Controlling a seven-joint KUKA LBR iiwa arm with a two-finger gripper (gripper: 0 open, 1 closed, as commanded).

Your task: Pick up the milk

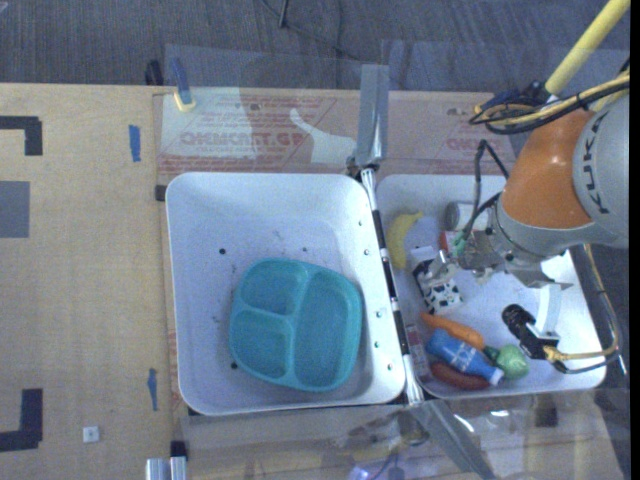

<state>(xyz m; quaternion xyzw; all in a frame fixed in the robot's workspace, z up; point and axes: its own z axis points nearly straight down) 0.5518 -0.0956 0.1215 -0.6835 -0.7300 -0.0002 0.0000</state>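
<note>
1. Several small things are seen along the near edge of the right bin (pixel 590 373): a blue bottle (pixel 462 354), a red sausage-like piece (pixel 458 376), a green item (pixel 512 361) and an orange carrot (pixel 455 328) just behind them.
2. A teal divided plate (pixel 296 323) is seen lying flat in the left bin (pixel 200 218).
3. Slightly farther in, the milk (pixel 438 286), a small carton with black-and-white cow patches, is found near the left wall of the right bin, apparently tilted; a yellow banana (pixel 402 238) lies just beyond it.
4. The gripper (pixel 470 253) is seen just right of the carton; whether it is wide or narrow cannot be told.
5. The carton is judged light, probably a hollow toy, fairly stiff but smooth, so slipping is likely under a corner pinch. It is best taken across two flat opposite faces, at mid-body, clear of the wall of the bin.
</note>
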